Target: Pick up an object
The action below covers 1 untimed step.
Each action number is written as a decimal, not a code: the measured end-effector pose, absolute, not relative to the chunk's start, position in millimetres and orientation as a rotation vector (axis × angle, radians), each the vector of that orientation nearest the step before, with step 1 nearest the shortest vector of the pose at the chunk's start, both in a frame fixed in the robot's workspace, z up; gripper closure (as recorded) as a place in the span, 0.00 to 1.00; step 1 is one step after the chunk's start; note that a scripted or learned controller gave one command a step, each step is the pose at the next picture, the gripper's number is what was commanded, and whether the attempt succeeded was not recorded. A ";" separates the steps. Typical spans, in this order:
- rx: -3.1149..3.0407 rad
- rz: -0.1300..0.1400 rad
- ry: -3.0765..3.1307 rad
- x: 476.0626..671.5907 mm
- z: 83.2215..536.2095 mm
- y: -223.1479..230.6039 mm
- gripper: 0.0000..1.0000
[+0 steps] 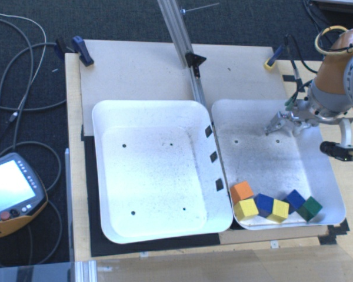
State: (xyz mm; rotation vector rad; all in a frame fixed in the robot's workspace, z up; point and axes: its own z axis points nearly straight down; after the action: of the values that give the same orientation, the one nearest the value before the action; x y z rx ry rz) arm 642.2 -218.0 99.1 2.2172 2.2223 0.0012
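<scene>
Several small blocks lie in a row along the near edge of the right bin (265, 163): an orange block (242, 190), a yellow block (246, 209), a blue block (264, 204), a second yellow one (277, 210), another blue one (295, 199) and a green block (310, 208). My gripper (279, 126) hovers over the far part of the same bin, well away from the blocks. It is open, with nothing between its fingers. The grey arm with its orange band (340, 69) comes in from the right.
The left bin (153, 169) stands beside the right one, with black clips (213, 156) on the shared wall. A metal pole (175, 25) slants up from behind the bins. Blue clamps (82, 50) hold the board's far corners. A teach pendant (12, 192) and cables lie at left.
</scene>
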 end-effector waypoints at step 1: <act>2.220 0.001 2.234 597.8 99.5 -133.8 0.00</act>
State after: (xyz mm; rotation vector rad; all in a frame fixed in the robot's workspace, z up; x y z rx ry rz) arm 597.8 -133.8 99.5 2.2196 2.2338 0.0014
